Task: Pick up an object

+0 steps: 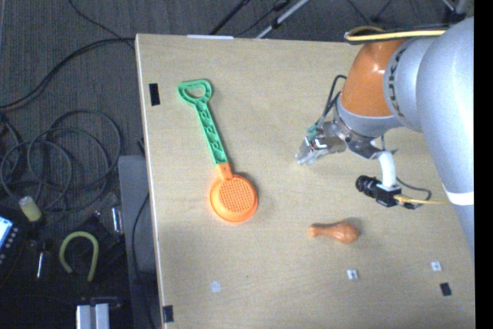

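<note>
The orange-headed strainer with a green handle (219, 166) lies flat on the tabletop (277, 88), left of the middle. A small orange drumstick-shaped toy (336, 231) lies nearer the arm. The tool (312, 150) hangs between them, touching neither. The step looks like approach; next it must choose one object and descend.

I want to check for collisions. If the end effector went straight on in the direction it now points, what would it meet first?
The end effector seems to point down and left. It would probably meet the bare bench top first; the orange and green strainer lies further left. Depth is unclear from this slanted view.
</note>
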Robot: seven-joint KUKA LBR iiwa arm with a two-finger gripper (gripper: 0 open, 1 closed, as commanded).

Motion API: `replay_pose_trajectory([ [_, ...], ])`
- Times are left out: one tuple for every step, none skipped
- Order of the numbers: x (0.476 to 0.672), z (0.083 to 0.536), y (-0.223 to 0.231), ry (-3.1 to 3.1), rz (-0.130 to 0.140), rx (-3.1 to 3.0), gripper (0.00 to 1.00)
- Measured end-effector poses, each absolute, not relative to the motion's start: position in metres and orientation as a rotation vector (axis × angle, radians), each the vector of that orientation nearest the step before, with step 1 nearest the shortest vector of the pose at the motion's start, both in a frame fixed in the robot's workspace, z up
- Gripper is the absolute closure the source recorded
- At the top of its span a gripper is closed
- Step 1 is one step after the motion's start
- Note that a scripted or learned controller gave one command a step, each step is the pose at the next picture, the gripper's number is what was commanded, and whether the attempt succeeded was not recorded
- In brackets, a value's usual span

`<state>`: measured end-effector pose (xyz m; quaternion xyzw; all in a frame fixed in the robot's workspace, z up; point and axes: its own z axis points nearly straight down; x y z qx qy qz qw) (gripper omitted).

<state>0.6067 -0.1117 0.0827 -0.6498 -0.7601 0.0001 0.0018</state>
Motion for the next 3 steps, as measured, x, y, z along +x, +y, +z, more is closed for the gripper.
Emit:
replay_pose_trajectory([
  [0.607,0.083,-0.112,-2.386,0.000,-2.039,0.00],
  [0.639,0.083,-0.115,-2.293,0.002,-2.146,0.00],
  [0.638,0.091,-0.114,-2.292,0.005,-2.145,1.00],
])
